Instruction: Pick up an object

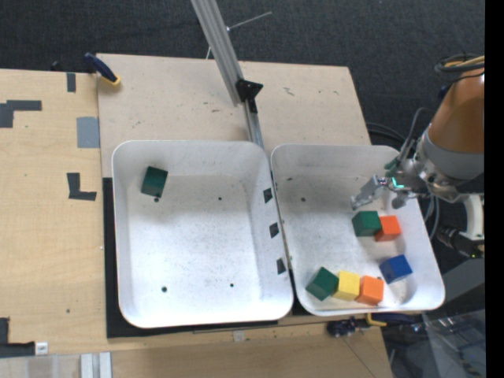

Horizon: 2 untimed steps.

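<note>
Camera view, near edge of right bin [293, 211]: green [321, 283], yellow [346, 284], orange [370, 290] blocks in a touching row, blue block [395, 268] just beside. Farther in, green cube [366, 224] touching orange cube [387, 227], the likely pick. Claw [378, 192] hangs just above that pair, fingers spread a bit, nothing between them (prob. lining up for descent). Left bin [126, 211], far corner: lone dark green block [153, 181].

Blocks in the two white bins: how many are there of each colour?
Green blocks: 3
Orange blocks: 2
Yellow block: 1
Blue block: 1
Total: 7
</note>
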Each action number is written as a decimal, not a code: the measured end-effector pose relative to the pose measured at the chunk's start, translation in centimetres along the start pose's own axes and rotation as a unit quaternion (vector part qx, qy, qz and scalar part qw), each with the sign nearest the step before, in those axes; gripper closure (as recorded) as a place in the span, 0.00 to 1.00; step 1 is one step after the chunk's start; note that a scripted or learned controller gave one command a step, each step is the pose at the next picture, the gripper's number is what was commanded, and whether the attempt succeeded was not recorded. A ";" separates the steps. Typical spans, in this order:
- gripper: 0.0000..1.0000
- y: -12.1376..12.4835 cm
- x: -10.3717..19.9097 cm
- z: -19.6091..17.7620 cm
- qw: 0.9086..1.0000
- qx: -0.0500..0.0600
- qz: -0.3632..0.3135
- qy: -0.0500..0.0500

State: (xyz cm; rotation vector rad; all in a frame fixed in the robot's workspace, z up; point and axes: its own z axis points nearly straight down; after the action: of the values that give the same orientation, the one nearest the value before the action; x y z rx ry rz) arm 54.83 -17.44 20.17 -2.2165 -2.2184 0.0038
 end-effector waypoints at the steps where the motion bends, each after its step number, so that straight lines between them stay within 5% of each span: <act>1: 0.00 0.1 0.0 -0.2 1.000 -0.002 -0.001 -0.001; 2: 0.00 0.4 -0.2 6.1 1.000 0.001 0.000 -0.001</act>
State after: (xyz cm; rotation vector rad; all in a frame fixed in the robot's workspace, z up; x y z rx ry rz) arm 55.21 -17.67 14.09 -2.2164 -2.2181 0.0080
